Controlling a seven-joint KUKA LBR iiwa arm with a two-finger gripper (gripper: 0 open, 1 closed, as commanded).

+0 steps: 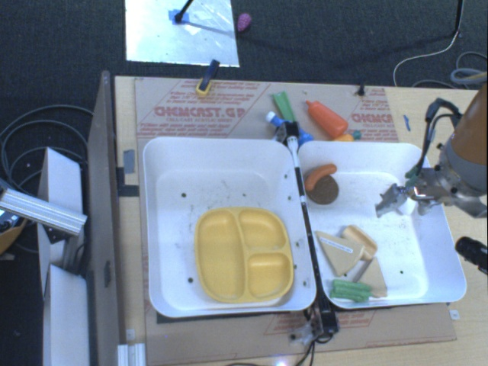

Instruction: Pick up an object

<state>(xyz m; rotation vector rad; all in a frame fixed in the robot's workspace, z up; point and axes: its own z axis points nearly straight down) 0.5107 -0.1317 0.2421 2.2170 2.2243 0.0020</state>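
1. You see two white bins side by side on the bench: the left bin (pixel 164 204) and the right bin (pixel 438 258).
2. The left bin holds a yellow tray (pixel 244 254) with three compartments, lying toward 5 o'clock of that bin; its long axis runs roughly 12 to 6.
3. In the right bin, at about 10 o'clock, an orange sausage (pixel 320 175) rests touching a brown disc (pixel 324 192) just below it. The sausage's long axis runs roughly 8 to 2, its upper end pointing toward 2 o'clock.
4. Toward 7 o'clock of the right bin lie tan blocks (pixel 347 250) (a wedge and a few overlapping pieces, hard to separate), the wedge's tip pointing toward 10 o'clock.
5. A green piece (pixel 351 290) lies at the bin's 6 o'clock edge, touching the tan blocks, its long axis near 9 to 3.
6. The gripper (pixel 393 200) hangs over the right bin at about 2 o'clock of its middle, reaching in from 3 o'clock. Nothing shows between its fingers, and you cannot tell how wide they stand. It is well apart from the sausage and the blocks.
7. Beyond the bins, at 12 o'clock, an orange carrot (pixel 326 119) and a green stick (pixel 284 107) lie on the board.
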